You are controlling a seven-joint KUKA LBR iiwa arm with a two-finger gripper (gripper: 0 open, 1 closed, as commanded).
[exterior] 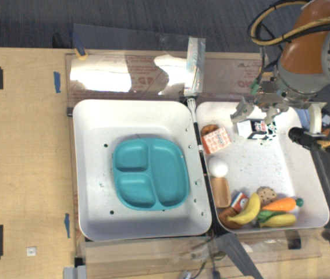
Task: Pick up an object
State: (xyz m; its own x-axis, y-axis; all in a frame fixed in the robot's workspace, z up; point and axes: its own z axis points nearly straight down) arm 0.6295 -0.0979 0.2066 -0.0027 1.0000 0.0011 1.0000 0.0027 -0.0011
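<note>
Camera view showed the gripper (258,110) at the upper part of the right bin (287,161), fingers spread open with nothing between them. Directly beneath and just right of it lay a small white carton with dark markings (259,129), the closest object. A red-and-white snack packet (216,139) lay further left, near the bin's left wall.
</note>
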